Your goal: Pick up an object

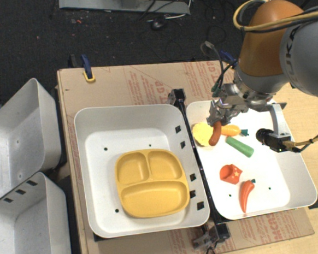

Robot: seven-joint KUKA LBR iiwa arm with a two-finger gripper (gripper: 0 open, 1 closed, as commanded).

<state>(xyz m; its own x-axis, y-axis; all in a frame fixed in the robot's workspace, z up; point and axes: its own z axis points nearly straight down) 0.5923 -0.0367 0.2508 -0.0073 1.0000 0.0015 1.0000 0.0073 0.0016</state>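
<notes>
Grey gripper (219, 118) hangs over the right bin (295, 187), its fingers closed on a brown sausage (215, 134) that partly hides a yellow piece (202, 133), with green block (240, 146), red pepper (230, 173) and chilli (246, 194) nearer.

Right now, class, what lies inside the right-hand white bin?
The right bin holds a yellow piece, a brown sausage, a green piece, a red piece and a red-orange chilli. The gripper covers its far corner.
</notes>
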